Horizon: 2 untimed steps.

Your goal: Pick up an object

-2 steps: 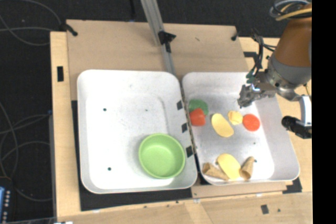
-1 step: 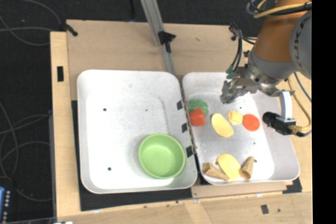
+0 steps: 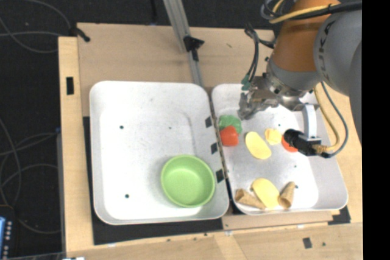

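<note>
- Gripper (image 3: 248, 108) hangs over the upper left corner of the right bin (image 3: 332, 189), just above and to the right of the red-and-green toy (image 3: 229, 131); whether it is apart or together cannot be told from this view, and nothing shows held in it.
- Nearest candidate for the pick is that red-and-green toy, lying against the bin's left wall, beside the divider between the two bins.
- Doing the step well would likely mean coming straight down centred on the toy; the wall so close on one side leaves little room, so a closing line running parallel to the wall seems safer than one across it.
- Easier targets may be the yellow oval piece (image 3: 258, 145) near the bin's middle, apart from walls, or the smaller yellow piece (image 3: 273, 136) just beside it.
- Crowded items along the bottom edge, a yellow piece (image 3: 265, 192) between two tan cones (image 3: 287, 194), look harder to isolate.
- Left bin (image 3: 122, 106) holds a green bowl (image 3: 187, 180), well apart from the tool.
- Arm (image 3: 304, 33) reaches in from the right, its orange band above the wrist, wrist pointing steeply down with cables looping around it.
</note>
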Motion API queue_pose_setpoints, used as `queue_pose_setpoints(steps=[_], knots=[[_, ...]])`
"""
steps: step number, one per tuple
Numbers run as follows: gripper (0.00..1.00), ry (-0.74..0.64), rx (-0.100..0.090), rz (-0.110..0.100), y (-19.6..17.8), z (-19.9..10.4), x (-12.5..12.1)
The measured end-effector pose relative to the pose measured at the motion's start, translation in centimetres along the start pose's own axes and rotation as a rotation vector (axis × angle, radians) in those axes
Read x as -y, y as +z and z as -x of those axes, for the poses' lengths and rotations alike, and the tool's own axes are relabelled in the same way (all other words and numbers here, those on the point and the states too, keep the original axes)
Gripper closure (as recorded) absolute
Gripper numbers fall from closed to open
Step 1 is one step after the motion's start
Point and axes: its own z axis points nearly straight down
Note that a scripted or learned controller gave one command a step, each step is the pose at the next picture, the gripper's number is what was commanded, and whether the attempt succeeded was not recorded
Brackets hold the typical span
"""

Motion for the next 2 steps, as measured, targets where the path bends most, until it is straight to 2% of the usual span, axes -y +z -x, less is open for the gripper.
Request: queue_pose_setpoints(steps=[1,2], knots=[[1.0,0.0,0.001,-0.001,0.7,-5.3,-0.3],[1.0,-0.002,-0.001,0.001,-0.6,-11.1,-0.5]])
